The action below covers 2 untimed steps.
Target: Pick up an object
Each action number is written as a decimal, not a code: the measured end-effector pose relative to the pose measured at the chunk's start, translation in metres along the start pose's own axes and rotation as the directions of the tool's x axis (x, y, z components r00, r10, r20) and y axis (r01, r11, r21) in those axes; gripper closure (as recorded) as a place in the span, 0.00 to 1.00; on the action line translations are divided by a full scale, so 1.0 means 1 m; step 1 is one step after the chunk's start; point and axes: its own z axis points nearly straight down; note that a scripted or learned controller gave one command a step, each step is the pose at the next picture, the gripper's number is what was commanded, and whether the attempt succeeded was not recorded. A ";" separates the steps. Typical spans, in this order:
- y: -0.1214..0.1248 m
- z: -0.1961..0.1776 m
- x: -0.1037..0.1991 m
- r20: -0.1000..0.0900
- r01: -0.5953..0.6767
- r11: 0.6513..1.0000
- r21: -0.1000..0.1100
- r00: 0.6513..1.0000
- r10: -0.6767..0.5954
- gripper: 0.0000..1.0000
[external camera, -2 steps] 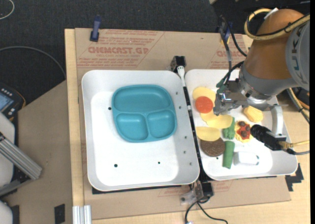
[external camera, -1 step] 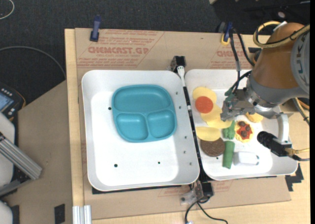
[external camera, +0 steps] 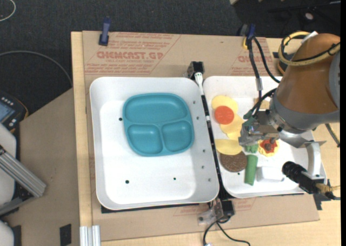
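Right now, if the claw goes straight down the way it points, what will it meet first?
Most likely the green cylinder, which lies just under the claw in the right bin; depth is unclear, so the brown disc beside it is possible.
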 end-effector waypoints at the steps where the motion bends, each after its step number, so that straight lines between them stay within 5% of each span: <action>1: 0.070 0.048 -0.025 0.005 -0.002 1.000 -0.006 1.000 0.002 1.00; 2: 0.106 0.122 -0.096 0.006 -0.006 1.000 -0.007 1.000 0.006 1.00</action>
